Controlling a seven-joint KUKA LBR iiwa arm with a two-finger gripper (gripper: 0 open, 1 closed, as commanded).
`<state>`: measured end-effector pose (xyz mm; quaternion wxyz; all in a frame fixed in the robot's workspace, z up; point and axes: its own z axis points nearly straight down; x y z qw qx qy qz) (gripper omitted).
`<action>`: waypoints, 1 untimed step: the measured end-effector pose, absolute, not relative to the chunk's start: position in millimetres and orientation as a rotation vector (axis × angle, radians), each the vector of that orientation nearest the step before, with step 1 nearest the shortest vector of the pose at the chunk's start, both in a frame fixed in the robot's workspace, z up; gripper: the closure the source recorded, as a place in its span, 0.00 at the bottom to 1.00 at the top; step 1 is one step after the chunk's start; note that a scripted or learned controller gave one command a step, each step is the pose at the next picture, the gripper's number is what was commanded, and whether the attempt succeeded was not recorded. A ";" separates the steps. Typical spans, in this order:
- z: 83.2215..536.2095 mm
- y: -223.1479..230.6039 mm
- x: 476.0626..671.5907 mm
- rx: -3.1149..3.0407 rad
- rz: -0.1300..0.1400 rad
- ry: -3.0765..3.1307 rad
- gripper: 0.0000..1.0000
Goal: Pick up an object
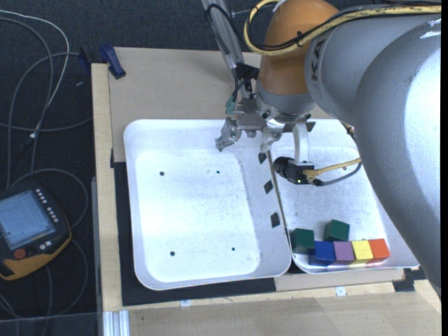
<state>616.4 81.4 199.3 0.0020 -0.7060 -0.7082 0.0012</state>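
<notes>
- Blocks — the likely things to pick — sit in the near corner of the right bin [350, 187]: a row of blue block [324, 251], purple block [343, 250], yellow block [361, 249] and orange block [378, 248] touching side by side, with two green blocks [303, 239] just behind them, one at the row's left end and one nearer its middle.
- Left bin [189, 208] holds nothing I can make out beyond dark specks.
- Farther back, the hand [245, 135] hangs over the shared rim between the bins at their far end, well apart from the blocks; whether its fingers are apart or together I cannot tell, and nothing shows between them.
- Judged step: approach not yet begun — the next move calls for travelling toward the near corner and descending squarely on one block, hard with neighbours touching.
- Beyond, the tan surface [175, 82] carries both bins.
</notes>
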 end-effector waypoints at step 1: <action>199.9 82.2 655.9 -2.220 -0.004 -2.225 0.00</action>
